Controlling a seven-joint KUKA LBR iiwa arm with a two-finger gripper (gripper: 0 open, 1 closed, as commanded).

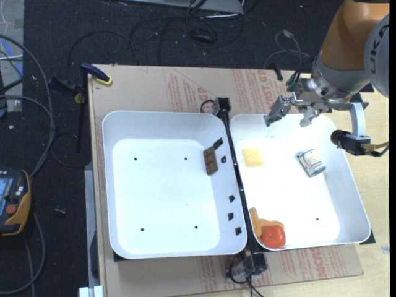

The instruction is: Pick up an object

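blue clamp (93, 74) bench corner | handheld pendant (13, 202) floor left | cables (204, 36) floor

The arm (359, 36) runs off the top and right edges, so its upper links are cut away. The gripper (291, 111) sits above the far edge of the right bin (346, 184); its fingers are small and blurred. The can (311, 163) carries a label too small to read. At the right bin's near left corner, the orange piece (263, 218) is partly covered by the red ball (273, 234). A yellow handset (12, 202) is cut by the left edge. The board (154, 82) under both bins shows red lettering, partly hidden.
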